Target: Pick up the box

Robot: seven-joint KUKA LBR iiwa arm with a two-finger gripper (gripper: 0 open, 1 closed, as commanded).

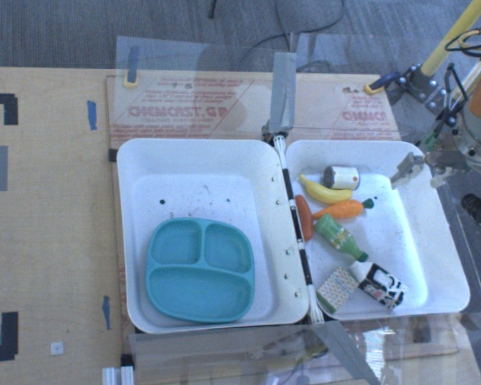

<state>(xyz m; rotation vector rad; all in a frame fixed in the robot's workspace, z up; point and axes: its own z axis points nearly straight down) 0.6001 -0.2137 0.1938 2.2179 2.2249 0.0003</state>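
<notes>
The box (336,289) is small and flat, tan with a fine green pattern. It lies tilted at the front left corner of the right bin (433,239). Touching its right side is a white, black and red packet (380,284). My gripper (423,170) hangs over the far right part of the same bin, close to the rim. It is well away from the box and open, with nothing between its fingers.
Also in the right bin are a banana (325,191), a silver can (341,176), a carrot (341,210), a green bottle (338,237) and a red stick-shaped item (304,217). A teal divided plate (200,269) lies in the left bin (136,175).
</notes>
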